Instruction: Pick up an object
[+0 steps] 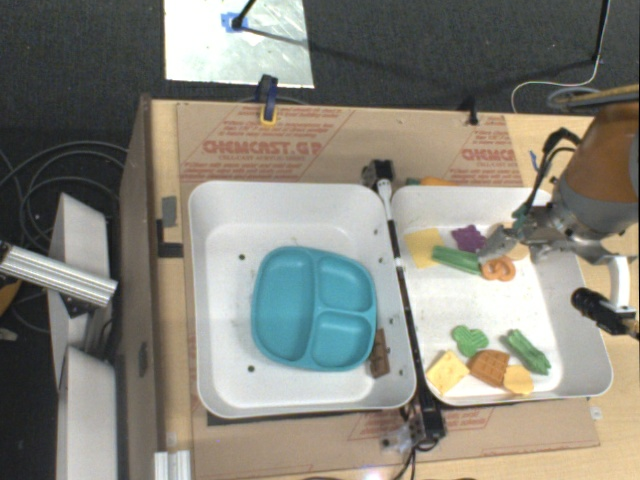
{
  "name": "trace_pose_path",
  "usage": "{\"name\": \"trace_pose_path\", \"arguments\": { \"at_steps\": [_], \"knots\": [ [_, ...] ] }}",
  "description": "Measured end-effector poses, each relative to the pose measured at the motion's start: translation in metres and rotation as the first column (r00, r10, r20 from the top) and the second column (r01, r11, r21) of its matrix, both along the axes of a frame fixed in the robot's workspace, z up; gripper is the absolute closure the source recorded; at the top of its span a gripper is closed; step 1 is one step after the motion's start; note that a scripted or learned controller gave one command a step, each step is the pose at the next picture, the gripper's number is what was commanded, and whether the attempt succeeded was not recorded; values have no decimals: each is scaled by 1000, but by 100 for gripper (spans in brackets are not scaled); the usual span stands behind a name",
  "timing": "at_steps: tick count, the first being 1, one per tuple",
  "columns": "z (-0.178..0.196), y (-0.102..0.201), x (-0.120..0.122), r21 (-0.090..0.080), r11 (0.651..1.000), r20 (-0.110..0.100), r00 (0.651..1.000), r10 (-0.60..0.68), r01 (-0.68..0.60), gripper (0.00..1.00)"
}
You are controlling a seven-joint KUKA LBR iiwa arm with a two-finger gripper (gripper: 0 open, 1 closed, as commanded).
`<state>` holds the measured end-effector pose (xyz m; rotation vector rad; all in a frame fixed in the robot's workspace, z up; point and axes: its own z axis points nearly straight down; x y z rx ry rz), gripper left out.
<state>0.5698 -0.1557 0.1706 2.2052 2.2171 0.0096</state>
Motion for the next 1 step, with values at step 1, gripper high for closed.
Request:
{"name": "trace_pose_path", "arguments": {
  "at_steps": [1],
  "knots": [
    [-88,26,30,5,1000,-12,1000,2,-2,0]
  ]
}}
